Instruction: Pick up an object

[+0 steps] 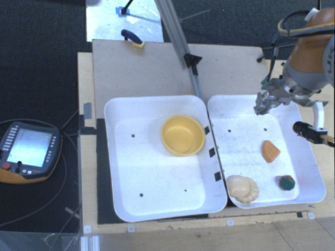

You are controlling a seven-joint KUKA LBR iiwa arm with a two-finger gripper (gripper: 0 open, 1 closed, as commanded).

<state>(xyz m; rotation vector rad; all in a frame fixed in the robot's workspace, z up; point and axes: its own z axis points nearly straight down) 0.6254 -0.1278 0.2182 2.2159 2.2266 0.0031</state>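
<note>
The end effector (263,104), its state too blurred to tell, hovers over the right bin's (309,195) far edge, probably poised above the orange wedge (270,151).

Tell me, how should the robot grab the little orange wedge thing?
Probably from straight above. The orange wedge lies flat in the right bin with bare floor all around, so the pincer could drop down and pinch across its narrower width, on the two straighter sides.

You find no readable text here; the pendant screen (29,146) beside the bench is a pale blur.
</note>
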